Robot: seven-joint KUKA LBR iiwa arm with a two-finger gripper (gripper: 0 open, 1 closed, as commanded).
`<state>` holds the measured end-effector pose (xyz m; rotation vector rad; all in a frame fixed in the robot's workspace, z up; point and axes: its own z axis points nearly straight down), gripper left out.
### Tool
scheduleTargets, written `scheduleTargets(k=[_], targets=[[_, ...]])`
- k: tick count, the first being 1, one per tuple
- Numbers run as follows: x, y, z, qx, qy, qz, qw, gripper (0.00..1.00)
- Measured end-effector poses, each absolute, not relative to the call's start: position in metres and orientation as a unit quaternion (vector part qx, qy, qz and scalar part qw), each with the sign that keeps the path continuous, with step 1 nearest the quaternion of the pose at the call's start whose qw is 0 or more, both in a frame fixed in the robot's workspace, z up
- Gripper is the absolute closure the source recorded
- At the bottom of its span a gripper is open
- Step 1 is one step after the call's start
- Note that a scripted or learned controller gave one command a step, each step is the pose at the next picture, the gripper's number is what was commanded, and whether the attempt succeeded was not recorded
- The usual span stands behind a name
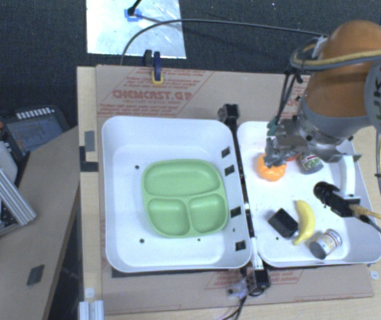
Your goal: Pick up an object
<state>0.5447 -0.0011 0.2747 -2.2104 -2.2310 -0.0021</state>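
Red letters on the brown cardboard sheet (177, 89) under the bins read "CHEMCAST". The letters after that are too blurry to read. The sheet lies on the desk (57, 199). A yellow and blue clip (155, 67) bites the far edge of the cardboard, well to the left of the tool and behind it.

The tool (278, 153) hangs low in the right white plastic bin (363, 245), just over a round orange ball (271, 170). I cannot tell if the tool is clenched or let go.

Just right of the tool lies a small thing with red, green and white on it (310, 162). In front of the tool are a yellow banana (303, 220), a flat black block (283, 222) just beside it, and a silver tin can (325, 243) by the banana's near end.

Left of the tool, the left white plastic bin (120, 145) holds a green plastic plate with 3 hollows (180, 199).
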Motion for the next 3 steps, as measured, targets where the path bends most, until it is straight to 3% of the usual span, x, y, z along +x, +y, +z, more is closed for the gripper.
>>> scheduleTargets(k=[2, 3], targets=[[0.516, 0.095, 0.223, -0.704, -0.710, 0.0003, 0.002, 1.00], [0.503, 0.108, 0.217, -0.705, -0.709, -0.0002, 0.001, 1.00]])
